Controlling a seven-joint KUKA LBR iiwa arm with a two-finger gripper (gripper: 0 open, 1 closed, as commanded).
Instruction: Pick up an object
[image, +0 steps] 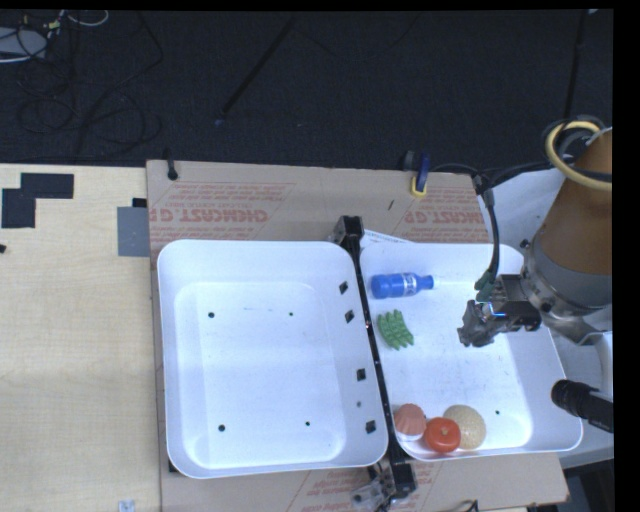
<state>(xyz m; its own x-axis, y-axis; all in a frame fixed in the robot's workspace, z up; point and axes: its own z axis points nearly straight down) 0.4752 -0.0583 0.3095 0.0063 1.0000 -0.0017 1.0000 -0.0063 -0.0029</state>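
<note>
Presently: one claw (478, 330), finger state cannot be told, over the right bin (545, 440). Left of it: one blue bottle (401, 285), one green toy (395, 329). Below-left: three round items — pink (408, 420), red (442, 435), tan (467, 423).

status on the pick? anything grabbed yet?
Done: the gripper is over the right bin. In hand: nothing visible. Left: the whole pick; blue bottle, green piece and three round items all lie in the bin.
</note>
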